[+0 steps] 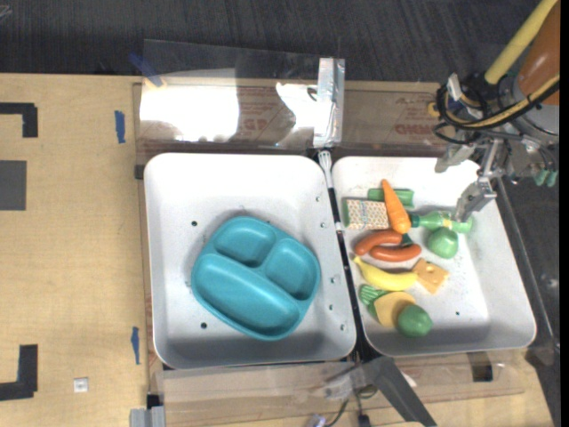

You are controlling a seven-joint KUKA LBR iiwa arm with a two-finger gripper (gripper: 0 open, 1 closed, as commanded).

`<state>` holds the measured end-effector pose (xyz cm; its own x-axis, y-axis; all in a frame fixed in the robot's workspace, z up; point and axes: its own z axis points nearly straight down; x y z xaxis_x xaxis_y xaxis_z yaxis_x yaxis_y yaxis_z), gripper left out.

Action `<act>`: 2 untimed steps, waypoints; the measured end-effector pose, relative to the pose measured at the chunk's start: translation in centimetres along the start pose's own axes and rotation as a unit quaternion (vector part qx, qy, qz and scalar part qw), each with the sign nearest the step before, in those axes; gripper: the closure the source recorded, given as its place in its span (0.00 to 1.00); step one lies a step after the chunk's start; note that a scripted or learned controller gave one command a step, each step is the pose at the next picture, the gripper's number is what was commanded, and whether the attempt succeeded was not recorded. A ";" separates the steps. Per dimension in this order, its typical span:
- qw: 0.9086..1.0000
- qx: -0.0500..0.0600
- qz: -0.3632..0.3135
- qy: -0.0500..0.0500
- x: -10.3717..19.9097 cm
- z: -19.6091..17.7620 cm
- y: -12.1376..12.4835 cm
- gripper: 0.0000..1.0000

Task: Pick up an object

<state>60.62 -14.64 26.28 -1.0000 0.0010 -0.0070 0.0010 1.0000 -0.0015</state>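
Bins side by side — left bin holds teal tray, right bin toy food; hand state unclear.

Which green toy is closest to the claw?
The green toy at the top right of the pile, just below the claw. The other round green one lies at the pile's bottom end, much farther away.

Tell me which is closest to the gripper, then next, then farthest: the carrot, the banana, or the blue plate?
Measured from the gripper:
1. Carrot, just left of it in the right bin.
2. Banana, lower in that bin.
3. Blue plate, away in the left bin.
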 end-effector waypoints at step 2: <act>0.991 -0.001 0.131 -0.003 4.8 17.3 4.9 0.00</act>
<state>55.98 -9.73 8.96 -0.9656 0.2597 -0.0130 0.2597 0.9657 0.0029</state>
